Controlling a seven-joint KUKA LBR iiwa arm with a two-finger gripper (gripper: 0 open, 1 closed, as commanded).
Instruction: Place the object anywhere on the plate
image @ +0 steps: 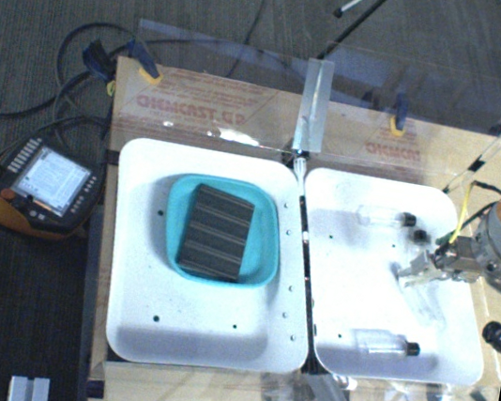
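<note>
A teal plate [267, 245] lies in the left white bin [132, 313]. A dark grey ribbed rectangular block [217, 232] rests flat on the middle of the plate. My gripper [417, 273] is low over the right side of the right bin [341, 286], far from the plate and block. I see nothing held in it.
Two clear tubes with black caps lie in the right bin, one at the back [383, 217] and one near the front [384, 343]. A metal divider [314, 110] stands behind the seam between the bins. A handheld pendant [39, 183] lies on the floor at left.
</note>
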